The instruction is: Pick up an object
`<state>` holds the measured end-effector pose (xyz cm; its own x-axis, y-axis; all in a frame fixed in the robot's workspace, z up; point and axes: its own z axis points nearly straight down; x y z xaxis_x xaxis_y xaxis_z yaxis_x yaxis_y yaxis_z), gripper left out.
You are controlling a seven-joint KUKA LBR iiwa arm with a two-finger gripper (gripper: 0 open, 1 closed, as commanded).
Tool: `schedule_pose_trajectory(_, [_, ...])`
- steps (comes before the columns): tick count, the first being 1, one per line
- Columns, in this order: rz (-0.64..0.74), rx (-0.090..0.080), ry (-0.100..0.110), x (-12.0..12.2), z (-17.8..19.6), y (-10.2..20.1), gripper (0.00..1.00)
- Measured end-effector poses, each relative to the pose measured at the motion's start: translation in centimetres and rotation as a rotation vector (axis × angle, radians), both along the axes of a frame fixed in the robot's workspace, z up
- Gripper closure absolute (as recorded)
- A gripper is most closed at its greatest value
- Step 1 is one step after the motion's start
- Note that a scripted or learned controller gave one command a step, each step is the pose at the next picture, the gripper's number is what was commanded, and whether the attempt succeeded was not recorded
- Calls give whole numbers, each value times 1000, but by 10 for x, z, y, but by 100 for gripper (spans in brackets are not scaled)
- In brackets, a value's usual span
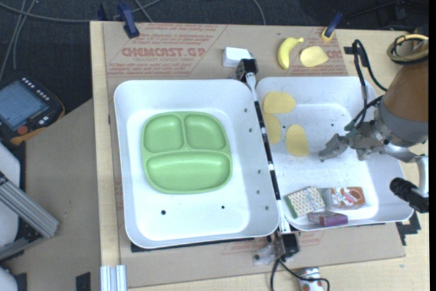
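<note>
Now the hand hangs low in the right bin near a yellow piece, grip unclear.

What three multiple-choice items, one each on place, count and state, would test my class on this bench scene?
1. Where is the green tray?
A. left bin
B. right bin
C. on the floor

2. How many compartments does the tray have?
A. two
B. three
C. five

3. The gripper is:
A. over the left bin
B. over the right bin
C. beside the banana

Answers: 1 A, it lies in the left bin. 2 B, two small sections above one wide one. 3 B, it hangs near the bin's middle.
</note>
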<state>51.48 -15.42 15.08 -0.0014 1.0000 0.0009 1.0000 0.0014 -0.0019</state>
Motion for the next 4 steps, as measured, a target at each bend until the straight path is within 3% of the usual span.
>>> schedule_pose_trajectory(1, [0, 0, -1, 14, -67, 49, 0])
schedule_pose_trajectory(2, [-1, -1, -2, 71, -66, 43, 0])
schedule_pose_trajectory(3, [-2, 0, 0, 60, -66, 50, 0])
schedule_pose_trajectory(4, [-1, -2, -3, 70, -66, 39, 0])
